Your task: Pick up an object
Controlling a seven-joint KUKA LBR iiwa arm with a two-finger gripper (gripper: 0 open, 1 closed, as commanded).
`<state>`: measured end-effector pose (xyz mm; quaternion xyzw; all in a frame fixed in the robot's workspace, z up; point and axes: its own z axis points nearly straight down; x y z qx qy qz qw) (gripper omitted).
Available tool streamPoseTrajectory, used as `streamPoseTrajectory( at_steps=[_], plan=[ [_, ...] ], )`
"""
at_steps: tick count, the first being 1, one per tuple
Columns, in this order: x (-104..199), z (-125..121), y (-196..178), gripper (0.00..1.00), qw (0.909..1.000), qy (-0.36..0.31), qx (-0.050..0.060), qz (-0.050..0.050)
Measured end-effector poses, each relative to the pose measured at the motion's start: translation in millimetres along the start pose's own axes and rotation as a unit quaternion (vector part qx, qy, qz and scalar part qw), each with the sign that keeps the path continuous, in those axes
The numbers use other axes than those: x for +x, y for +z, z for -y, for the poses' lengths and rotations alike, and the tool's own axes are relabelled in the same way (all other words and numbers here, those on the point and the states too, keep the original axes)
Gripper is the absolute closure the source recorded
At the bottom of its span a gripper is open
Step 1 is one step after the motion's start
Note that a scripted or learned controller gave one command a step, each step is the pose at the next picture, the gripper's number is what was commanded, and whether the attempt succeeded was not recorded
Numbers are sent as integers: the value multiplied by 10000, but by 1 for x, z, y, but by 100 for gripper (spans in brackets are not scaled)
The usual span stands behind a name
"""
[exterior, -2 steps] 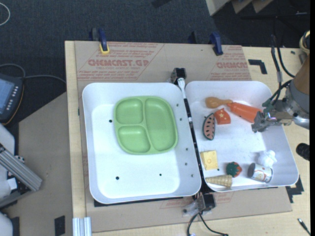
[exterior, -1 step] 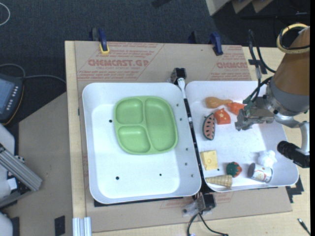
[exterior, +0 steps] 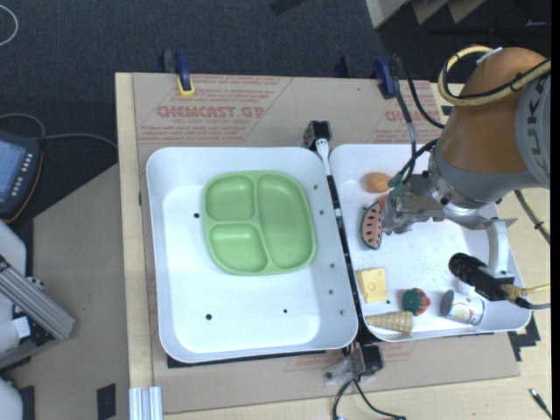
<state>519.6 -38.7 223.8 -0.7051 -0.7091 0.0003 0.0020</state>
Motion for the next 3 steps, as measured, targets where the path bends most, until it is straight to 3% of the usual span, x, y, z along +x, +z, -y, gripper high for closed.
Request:
streamPoseTrajectory(
  at_steps=[1, 2, 3],
  plan=[
    [60, -22, 4, 100, 10000, -6, -30, 8],
    [57, -12, -4, 100, 10000, 25, -14, 7],
    [52, -23, -5, 100, 10000, 25, -29, 14]
  ],
)
